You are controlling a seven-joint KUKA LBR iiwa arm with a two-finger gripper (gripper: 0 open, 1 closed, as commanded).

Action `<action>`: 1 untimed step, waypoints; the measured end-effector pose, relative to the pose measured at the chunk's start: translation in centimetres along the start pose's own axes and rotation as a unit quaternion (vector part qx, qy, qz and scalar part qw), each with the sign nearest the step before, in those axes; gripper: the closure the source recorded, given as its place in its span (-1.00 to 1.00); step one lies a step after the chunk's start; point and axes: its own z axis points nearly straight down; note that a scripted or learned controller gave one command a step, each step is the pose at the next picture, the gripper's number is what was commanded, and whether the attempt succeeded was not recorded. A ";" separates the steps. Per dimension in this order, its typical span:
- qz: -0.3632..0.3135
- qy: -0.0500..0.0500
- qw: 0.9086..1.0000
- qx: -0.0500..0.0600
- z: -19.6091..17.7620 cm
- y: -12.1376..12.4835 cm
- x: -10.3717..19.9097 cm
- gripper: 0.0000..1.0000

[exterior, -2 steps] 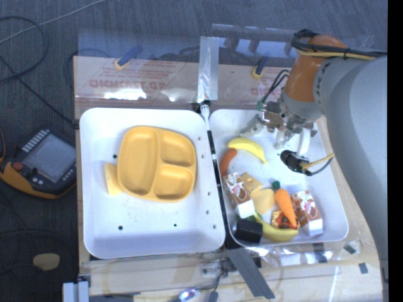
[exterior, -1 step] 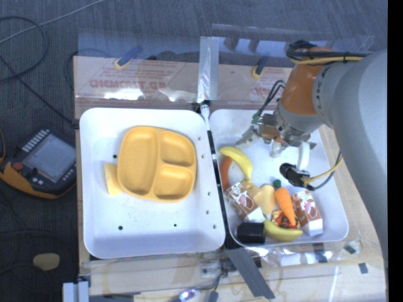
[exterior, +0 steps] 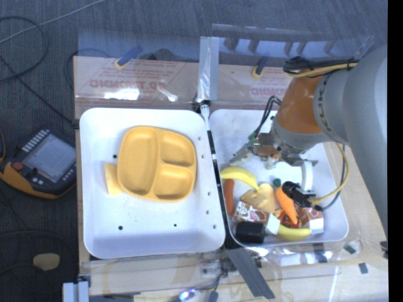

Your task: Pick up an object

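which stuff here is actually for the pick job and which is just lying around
For the job: gripper; banana, carrots, black block piled in the right bin.

Lying about: yellow divided tray in the left bin; pendant on the floor.

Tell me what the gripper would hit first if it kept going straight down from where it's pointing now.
Probably the bare floor of the right bin. The gripper points down just above the pile, near the banana, which it might clip; depth is hard to judge from this slanted view.

handheld pendant (exterior: 47, 161) on carpet (exterior: 38, 17), loose cables (exterior: 25, 33)
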 end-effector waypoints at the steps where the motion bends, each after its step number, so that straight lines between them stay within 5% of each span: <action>1: 0.110 0.000 0.994 0.007 -1.7 6.0 -0.7 -1.00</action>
